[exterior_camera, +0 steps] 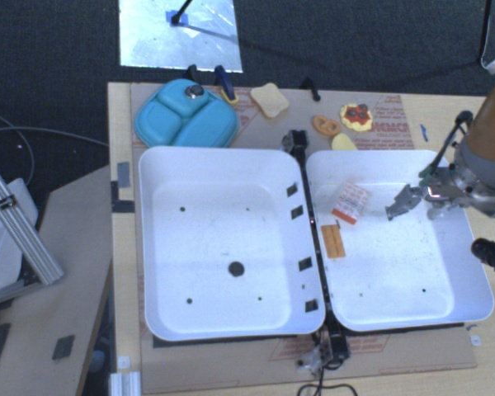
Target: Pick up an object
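While the arm (487, 139) reaches in from the right, you see its gripper (408, 198) hanging over the right bin (470, 299), near that bin's upper right part. Whether the gripper is spread or pressed together, you cannot tell; the tip is small and dark against the white floor. Nothing shows pinched at the tip.

Objects in the right bin: a pale packet with red print (351, 198) lies tilted in the upper left area, left of the gripper and apart from it. Just below it, an orange card (333, 241) lies close to the bin's left wall. The two sit near each other; you cannot tell whether they touch.

The left bin (161, 308) holds one dark round disc (236, 268), low and near the middle of the floor. Small black dots mark both bin floors.

On the bench behind the bins you note: a blue divided tray (187, 115) at the left, a slice of toy bread (270, 100) to its right, then a small orange piece (325, 125), a round yellow piece with red topping (356, 116), and a pale yellow piece (343, 143) touching the right bin's back rim. A shiny sheet (148, 23) lies on the dark floor beyond.
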### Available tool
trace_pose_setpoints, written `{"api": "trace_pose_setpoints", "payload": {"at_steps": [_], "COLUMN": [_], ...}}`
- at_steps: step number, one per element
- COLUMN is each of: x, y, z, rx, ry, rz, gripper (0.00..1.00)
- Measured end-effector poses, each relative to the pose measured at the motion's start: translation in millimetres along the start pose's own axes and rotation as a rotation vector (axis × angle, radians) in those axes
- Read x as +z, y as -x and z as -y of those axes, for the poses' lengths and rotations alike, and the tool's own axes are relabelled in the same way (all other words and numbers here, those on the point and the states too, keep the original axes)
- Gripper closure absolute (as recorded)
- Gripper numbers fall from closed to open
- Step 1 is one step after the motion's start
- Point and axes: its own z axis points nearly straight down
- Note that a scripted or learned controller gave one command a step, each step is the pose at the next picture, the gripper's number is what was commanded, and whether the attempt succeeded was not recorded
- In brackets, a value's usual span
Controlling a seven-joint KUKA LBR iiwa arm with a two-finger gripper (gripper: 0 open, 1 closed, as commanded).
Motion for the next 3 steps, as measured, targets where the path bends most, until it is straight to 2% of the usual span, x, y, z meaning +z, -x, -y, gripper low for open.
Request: {"api": "trace_pose_setpoints", "payload": {"at_steps": [1, 2, 3], "x": [137.8, 119.0, 90.6], "y": [56.1, 52.6, -5.5], "z": [64.4, 57.9, -32.7], "rx": [0.011, 0.001, -0.010], "ry": [0.000, 0.011, 0.011], "rz": [0.001, 0.002, 0.000], "gripper": [0.00, 1.00, 1.00]}}
